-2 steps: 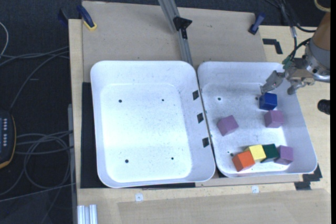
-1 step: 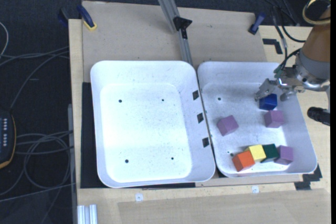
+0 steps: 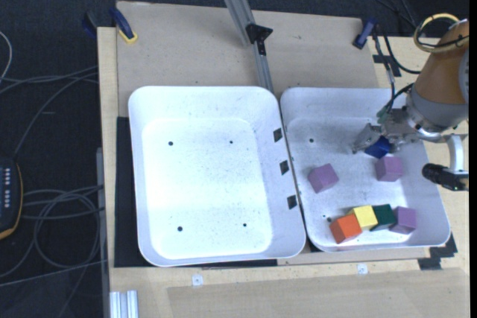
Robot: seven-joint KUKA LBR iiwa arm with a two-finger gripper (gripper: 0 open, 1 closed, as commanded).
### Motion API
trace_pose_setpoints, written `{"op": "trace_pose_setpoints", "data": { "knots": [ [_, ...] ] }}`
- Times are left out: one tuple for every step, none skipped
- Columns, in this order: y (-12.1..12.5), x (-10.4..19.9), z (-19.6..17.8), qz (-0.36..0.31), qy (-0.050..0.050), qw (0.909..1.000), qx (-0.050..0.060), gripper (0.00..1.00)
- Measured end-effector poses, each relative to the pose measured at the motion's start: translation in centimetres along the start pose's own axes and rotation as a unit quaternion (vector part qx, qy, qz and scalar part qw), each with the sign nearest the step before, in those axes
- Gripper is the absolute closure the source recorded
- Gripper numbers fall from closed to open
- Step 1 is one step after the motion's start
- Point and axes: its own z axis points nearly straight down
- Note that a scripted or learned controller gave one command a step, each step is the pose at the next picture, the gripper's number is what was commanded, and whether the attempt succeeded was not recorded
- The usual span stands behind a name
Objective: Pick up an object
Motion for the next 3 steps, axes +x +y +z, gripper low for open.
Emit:
{"op": "trace_pose_setpoints", "data": {
  "knots": [
    [0.1, 0.0, -1.4, 0.000, -0.001, 1.0000, -0.003, 1.00],
    [0.8, 0.0, -5.9, -0.001, -0.001, 1.0000, -0.004, 1.00],
    [1.7, 0.5, -10.8, -0.001, -0.001, 1.0000, -0.005, 1.00]
  ]
}}
